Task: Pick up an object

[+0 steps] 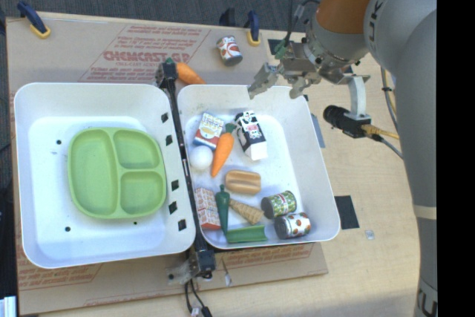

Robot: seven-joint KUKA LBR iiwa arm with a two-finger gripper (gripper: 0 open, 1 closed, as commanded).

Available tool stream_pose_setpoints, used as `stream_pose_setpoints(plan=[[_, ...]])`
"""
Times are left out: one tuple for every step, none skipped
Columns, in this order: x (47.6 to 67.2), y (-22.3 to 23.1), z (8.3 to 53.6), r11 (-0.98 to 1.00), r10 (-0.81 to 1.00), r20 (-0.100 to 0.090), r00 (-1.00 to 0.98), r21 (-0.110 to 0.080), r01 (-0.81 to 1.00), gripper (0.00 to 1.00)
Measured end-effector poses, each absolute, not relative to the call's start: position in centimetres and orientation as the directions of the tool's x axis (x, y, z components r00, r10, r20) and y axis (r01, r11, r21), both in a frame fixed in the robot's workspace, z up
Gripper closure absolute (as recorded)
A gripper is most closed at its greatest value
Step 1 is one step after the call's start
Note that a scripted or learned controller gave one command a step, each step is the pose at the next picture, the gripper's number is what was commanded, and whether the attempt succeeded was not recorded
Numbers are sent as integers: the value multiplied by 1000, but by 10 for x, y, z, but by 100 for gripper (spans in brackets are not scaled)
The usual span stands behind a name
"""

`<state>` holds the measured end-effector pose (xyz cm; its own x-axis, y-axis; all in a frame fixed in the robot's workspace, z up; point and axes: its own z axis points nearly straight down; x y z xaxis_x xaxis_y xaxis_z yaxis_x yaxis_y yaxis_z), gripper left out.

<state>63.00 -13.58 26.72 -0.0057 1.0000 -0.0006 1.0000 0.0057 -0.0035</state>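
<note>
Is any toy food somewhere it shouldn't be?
Yes. A small can lies on the board beyond both bins, and an orange carrot sits at the top of the divider between them. The other food is piled in the right bin.

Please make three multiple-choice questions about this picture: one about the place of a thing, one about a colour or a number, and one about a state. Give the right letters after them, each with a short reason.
1. Where does the green divided plate lie?
A. in the left bin
B. in the right bin
C. on the cardboard outside the bins

2. How many cans lie at the near right corner of the right bin?
A. none
B. two
C. five

3. What is the state of the tool?
A. holding the carrot
B. deep among the toys
C. holding nothing, over the bin's far rim

Answers:
1 A, the plate lies alone in the left bin.
2 B, a green can and a red can lie together.
3 C, the carrot lies in the bin, untouched.
</note>
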Motion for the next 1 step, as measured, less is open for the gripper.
stream_pose_setpoints(plan=[[590, -110, 375, 7, 1000, -2, -7, 3, 1000, 0]])
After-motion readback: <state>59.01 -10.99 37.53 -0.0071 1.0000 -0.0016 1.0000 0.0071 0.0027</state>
